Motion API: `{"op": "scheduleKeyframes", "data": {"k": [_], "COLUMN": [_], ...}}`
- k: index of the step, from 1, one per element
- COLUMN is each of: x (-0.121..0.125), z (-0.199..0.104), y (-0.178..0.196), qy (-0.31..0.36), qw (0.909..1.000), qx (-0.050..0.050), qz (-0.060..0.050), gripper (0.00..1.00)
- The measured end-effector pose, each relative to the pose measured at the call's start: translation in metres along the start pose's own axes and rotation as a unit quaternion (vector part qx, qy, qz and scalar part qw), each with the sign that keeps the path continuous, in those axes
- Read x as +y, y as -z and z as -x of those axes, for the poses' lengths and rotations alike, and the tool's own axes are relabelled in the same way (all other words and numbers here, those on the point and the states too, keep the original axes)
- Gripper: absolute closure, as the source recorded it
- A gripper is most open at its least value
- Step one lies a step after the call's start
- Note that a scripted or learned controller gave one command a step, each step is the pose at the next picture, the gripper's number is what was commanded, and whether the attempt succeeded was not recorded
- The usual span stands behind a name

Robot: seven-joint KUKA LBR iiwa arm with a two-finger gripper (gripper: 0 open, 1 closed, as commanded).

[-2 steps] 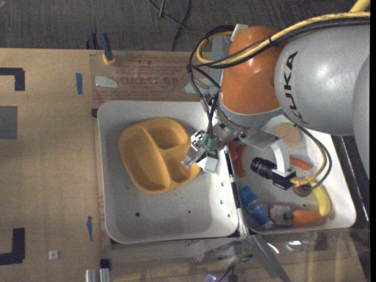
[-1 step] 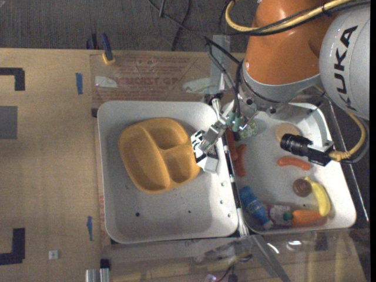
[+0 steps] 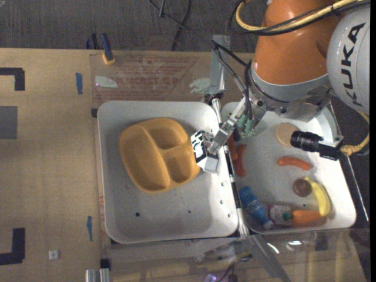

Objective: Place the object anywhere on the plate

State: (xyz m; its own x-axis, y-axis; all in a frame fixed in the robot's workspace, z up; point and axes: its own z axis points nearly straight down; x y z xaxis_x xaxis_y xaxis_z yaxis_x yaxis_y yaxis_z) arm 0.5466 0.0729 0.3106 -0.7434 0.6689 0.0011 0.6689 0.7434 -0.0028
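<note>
— Where the gripper (image 3: pixel 207 148) hangs, just past the plate's right edge near frame centre, what's between its fingers?

— Whether it grips anything, or whether the fingers are apart, I cannot tell.

— And the plate (image 3: pixel 158 154)?

— Yellow, three-compartment, in the left bin (image 3: pixel 117 216), its long axis running upper left to lower right.

— Any writing?

— "KUKA" on the arm (image 3: pixel 352 46), upper right.

— The right bin (image 3: pixel 343 213)?

— Banana (image 3: pixel 320 197), carrot (image 3: pixel 305 217), blue bottle (image 3: pixel 255 205), and an orange sausage-shaped piece (image 3: pixel 294 163).
</note>
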Motion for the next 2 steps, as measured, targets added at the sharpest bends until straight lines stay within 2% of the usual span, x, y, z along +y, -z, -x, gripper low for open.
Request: {"op": "scheduleKeyframes", "data": {"k": [1, 2], "x": [0.0928, 0.0956], "z": [-0.0585, -0.0583], "y": [0.0432, 0.0514], "qy": [-0.149, -0.148], "qw": [0.9889, 0.9890], "qx": [-0.001, -0.003], "qz": [0.002, 0.002], "gripper": [0.00, 1.00]}}
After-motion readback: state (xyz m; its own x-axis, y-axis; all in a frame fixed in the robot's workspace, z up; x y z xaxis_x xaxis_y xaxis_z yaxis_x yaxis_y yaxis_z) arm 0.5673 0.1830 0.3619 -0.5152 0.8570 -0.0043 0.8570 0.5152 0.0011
